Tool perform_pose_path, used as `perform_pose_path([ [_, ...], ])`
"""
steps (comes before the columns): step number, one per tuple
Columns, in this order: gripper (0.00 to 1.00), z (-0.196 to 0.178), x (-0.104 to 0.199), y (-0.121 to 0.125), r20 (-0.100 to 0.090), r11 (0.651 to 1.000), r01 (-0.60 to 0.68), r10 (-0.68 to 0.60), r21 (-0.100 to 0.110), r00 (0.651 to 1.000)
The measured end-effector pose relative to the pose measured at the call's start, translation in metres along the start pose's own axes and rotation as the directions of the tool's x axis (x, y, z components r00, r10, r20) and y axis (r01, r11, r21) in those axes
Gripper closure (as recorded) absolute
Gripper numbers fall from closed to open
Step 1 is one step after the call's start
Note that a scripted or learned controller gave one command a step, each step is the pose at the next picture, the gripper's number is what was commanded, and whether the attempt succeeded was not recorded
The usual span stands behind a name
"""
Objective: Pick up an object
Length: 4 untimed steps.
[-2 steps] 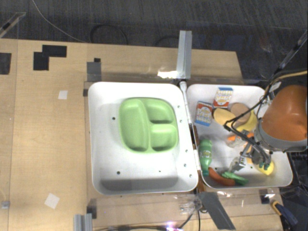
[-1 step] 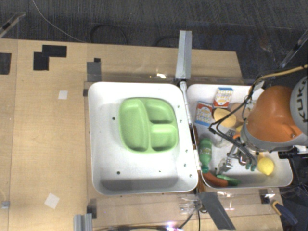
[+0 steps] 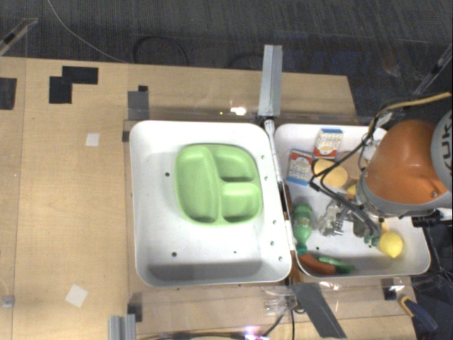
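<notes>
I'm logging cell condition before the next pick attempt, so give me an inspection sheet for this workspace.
Surface: wooden bench bearing two white bins side by side.
Job's things: right bin holds a green bottle, a carrot, a lemon, two small cartons and a yellow piece.
Clutter: left bin holds a green divided tray.
Grippers: gripper low inside the right bin, among the items; finger state cannot be told.
Cables: black cables run from the arm; thin wire on the floor.
Surroundings: dark carpet; black markers on the bench.
</notes>
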<state>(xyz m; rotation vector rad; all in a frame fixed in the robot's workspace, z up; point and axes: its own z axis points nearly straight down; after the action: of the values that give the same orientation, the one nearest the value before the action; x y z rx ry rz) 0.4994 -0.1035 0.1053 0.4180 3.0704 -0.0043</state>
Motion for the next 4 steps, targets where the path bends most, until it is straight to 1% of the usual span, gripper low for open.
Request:
perform_pose_path([
  [1,1.0,-0.05,-0.023,-0.096,-0.03,0.999,0.047,-0.047,0.005,0.998],
  [2,1.0,-0.135,-0.144,-0.065,-0.024,1.0,-0.002,0.002,0.001,1.0],
  [3,1.0,-0.144,-0.171,-0.049,-0.028,0.968,0.251,-0.251,-0.006,0.968],
  [4,1.0,-0.108,-0.151,-0.064,-0.025,0.762,0.647,-0.648,-0.021,0.762],
])
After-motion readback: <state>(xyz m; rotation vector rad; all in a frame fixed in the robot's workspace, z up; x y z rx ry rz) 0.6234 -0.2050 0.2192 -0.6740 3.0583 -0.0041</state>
